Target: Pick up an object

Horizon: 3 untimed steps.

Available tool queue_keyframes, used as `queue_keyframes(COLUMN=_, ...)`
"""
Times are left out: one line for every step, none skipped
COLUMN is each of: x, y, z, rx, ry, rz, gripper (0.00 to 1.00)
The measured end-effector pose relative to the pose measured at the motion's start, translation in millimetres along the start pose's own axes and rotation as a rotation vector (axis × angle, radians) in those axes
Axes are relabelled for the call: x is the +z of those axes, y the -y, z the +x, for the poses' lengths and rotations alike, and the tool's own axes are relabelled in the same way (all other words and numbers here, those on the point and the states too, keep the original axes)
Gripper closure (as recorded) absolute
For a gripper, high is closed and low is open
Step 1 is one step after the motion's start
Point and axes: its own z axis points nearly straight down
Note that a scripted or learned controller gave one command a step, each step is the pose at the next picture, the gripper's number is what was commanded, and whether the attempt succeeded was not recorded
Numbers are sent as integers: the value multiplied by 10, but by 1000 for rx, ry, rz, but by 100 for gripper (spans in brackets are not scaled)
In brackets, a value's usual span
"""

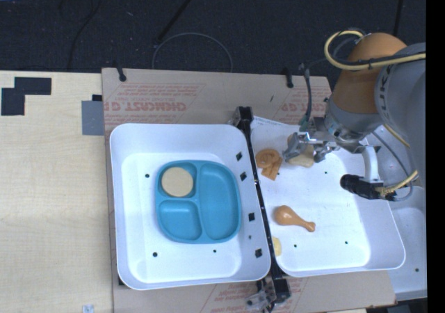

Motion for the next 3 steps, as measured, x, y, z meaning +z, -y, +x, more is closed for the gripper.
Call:
queue_keyframes(x=-430, y=28, z=-6, rx=0, ry=0, rz=2, gripper=100)
queue_keyframes(x=-856, y=8, z=-15, rx=0, ry=0, rz=1, gripper=100)
queue_keyframes(x=-930, y=24, z=525, rx=-3, ry=-2, rz=5, gripper=100)
